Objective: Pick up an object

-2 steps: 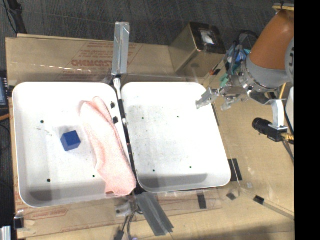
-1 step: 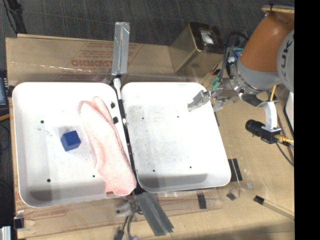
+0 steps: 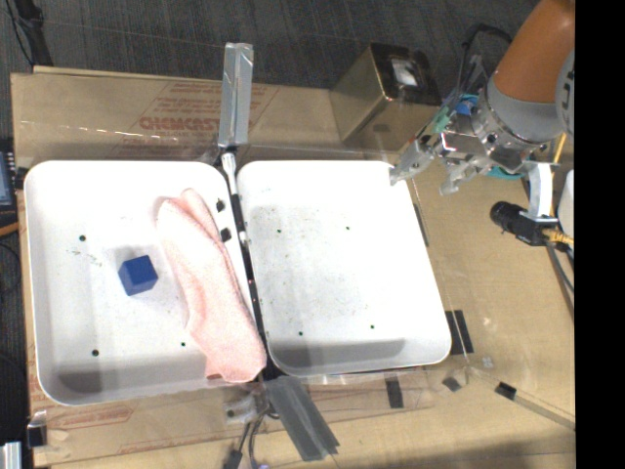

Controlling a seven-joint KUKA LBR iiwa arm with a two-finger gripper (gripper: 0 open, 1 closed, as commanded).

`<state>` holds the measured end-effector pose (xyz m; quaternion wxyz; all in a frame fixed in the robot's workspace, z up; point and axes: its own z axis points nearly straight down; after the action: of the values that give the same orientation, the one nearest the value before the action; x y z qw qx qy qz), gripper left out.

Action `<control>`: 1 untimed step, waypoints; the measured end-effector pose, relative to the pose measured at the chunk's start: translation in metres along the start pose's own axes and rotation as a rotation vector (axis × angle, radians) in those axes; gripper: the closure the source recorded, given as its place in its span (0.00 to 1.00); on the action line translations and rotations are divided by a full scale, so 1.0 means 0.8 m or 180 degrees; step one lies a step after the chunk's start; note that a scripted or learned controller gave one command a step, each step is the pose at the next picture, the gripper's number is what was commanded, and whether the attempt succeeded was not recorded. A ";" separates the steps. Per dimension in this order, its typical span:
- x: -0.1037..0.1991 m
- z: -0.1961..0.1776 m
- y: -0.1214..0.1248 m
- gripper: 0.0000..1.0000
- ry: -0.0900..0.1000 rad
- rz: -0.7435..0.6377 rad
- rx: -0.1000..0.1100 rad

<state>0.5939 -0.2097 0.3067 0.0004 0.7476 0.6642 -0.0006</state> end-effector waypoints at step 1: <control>0.005 0.088 0.006 0.00 0.0003 0.0356 0.0020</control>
<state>0.5990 -0.2064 0.2367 -0.0022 0.7836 0.6213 -0.0023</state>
